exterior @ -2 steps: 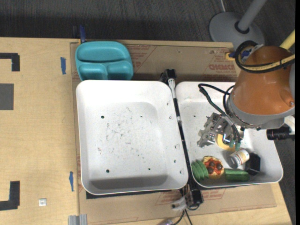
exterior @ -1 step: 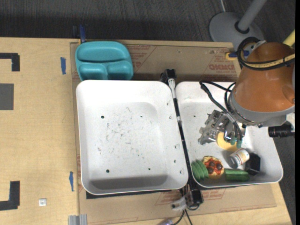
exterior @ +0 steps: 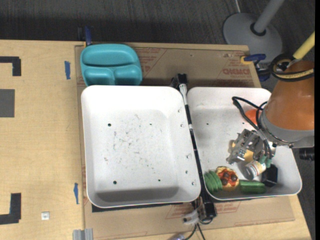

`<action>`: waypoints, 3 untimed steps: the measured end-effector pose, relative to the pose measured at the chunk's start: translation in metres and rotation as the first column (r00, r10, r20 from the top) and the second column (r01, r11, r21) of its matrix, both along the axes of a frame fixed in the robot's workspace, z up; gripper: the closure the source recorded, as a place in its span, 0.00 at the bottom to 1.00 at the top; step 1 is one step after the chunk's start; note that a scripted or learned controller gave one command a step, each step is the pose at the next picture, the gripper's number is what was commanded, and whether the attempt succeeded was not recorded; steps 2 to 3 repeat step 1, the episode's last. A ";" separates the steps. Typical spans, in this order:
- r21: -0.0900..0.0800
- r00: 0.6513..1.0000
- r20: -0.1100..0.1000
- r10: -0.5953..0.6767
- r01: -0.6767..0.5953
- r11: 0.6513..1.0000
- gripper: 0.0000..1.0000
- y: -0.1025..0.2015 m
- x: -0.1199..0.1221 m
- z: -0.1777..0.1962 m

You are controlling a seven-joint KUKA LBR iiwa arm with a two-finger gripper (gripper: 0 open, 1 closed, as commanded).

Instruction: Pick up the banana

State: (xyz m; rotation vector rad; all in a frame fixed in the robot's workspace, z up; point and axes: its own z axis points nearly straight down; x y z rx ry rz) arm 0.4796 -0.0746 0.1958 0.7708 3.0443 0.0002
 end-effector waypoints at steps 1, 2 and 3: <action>0.000 1.000 0.005 0.000 0.000 1.000 1.00 0.001 0.001 0.010; 0.000 1.000 0.005 0.000 0.000 1.000 1.00 0.001 0.001 0.010; 0.000 1.000 0.005 0.000 0.000 1.000 1.00 0.001 0.001 0.010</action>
